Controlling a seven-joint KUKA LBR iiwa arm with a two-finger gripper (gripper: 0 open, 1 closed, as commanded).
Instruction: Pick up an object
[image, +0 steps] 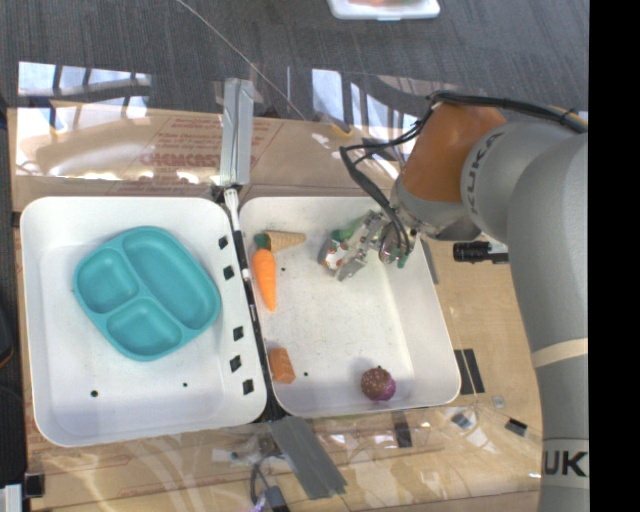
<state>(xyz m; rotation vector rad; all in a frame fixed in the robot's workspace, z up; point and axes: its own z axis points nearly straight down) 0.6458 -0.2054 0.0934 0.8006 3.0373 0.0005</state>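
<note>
Gripper (352, 255) of the grey arm (520, 200) hangs low over the upper part of the right-hand bin (420, 330), its metal fingers angled down and to the left; whether they are spread or pressed together cannot be told from this angle, and nothing is visibly caught between them. An orange band (445, 150) wraps the arm above the wrist, with dark cables looping past it. Just left of the gripper, a tan cone-shaped piece (285, 240) lies near the bin's upper left corner, with a toy carrot (265, 278) directly below it along the left wall. Farther down that same wall sits a small orange-brown block (281, 365). A dark red, roundish object (378, 383) rests near the bin's lower edge, well apart from the gripper. None of these pieces touches the gripper. Beside it, the left-hand bin (50, 380) carries a teal divided plate (147, 291) with three compartments, lying tilted across its middle. Both bins sit side by side on a brown worktop (490, 410), with glare streaking its far edge.
</note>
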